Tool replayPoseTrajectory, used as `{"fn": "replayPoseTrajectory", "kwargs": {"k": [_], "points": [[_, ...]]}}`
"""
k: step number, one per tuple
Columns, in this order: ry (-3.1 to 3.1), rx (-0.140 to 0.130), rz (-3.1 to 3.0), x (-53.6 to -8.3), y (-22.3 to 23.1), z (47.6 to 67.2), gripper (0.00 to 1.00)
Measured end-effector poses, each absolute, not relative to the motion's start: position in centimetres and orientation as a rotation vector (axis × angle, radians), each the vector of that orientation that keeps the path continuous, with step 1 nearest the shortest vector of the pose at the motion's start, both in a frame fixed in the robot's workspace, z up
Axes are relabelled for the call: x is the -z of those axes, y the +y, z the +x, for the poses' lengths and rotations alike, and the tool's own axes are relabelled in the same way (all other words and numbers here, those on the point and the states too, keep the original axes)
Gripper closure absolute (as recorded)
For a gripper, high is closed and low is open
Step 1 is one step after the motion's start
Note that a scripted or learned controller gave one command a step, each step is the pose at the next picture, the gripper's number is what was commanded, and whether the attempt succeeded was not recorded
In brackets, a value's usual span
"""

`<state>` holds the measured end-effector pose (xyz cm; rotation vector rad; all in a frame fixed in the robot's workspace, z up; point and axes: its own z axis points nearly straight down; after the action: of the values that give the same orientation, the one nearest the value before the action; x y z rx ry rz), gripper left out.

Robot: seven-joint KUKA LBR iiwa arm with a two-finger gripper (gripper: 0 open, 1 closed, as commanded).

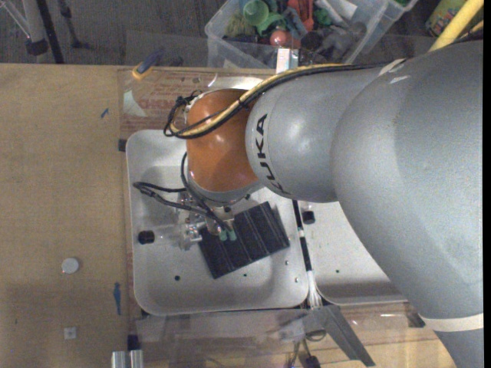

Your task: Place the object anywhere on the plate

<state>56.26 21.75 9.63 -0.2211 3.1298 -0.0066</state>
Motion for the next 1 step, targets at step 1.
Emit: {"fn": "replayPoseTrajectory", "kwargs": {"k": [1], "points": [[3.099, -0.004, -0.475, -19.63, 22.59, 59.80, 1.00]]}}
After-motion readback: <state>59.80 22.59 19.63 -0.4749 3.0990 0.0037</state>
